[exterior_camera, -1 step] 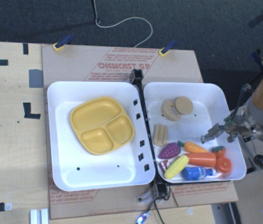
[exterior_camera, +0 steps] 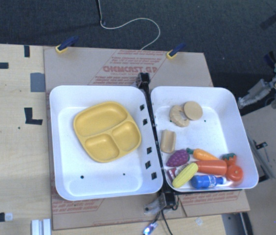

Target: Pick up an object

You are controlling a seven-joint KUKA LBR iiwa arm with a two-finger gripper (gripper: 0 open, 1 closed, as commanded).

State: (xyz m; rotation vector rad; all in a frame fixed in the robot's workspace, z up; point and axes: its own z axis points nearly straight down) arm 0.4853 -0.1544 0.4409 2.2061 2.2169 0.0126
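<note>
Two white bins sit side by side on the counter. The left bin [exterior_camera: 59, 131] contains a yellow divided plate [exterior_camera: 107, 130]. The right bin [exterior_camera: 226, 99] holds the toy food: two round cookies [exterior_camera: 186, 113] near the far wall, a tan bread slice [exterior_camera: 168, 141], purple grapes [exterior_camera: 177, 157], a carrot [exterior_camera: 204, 155], corn [exterior_camera: 185, 175], a blue bottle [exterior_camera: 207, 181] and a tomato [exterior_camera: 234, 173] along the near wall

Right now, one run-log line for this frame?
stage: pre-pick | arm: at right edge, off bins | left bin: yellow divided plastic plate | right bin: toy food cluster, yellow toy corn cob, nothing lifted
</note>
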